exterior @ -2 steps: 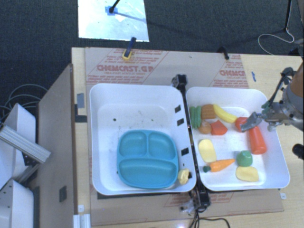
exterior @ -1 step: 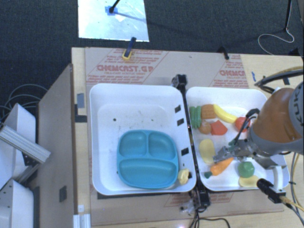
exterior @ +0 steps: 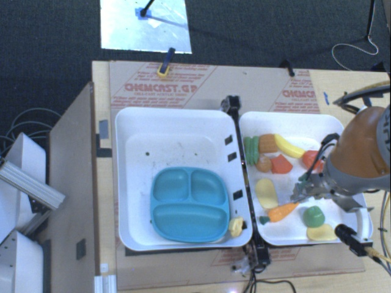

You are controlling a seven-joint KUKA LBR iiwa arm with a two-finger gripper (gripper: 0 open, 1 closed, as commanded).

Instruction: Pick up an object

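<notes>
The right bin [exterior: 293,118] holds several toy foods: a green piece [exterior: 250,149], a brown-orange piece [exterior: 267,143], a yellow banana [exterior: 289,146], a red-orange wedge [exterior: 281,164], a red piece [exterior: 312,159], a pale yellow piece [exterior: 266,192], an orange carrot [exterior: 282,212], a green ball [exterior: 314,215] and a yellow piece [exterior: 322,232]. My gripper [exterior: 301,191] hangs low in the middle of this bin, just above the carrot's right end and left of the green ball. Nothing shows held in it.
The left bin [exterior: 177,122] carries a blue divided plate [exterior: 189,204], with a small yellow piece [exterior: 236,227] at its lower right corner. A black divider with clips [exterior: 235,157] runs between the bins. The arm's orange band [exterior: 366,145] covers the right bin's right side.
</notes>
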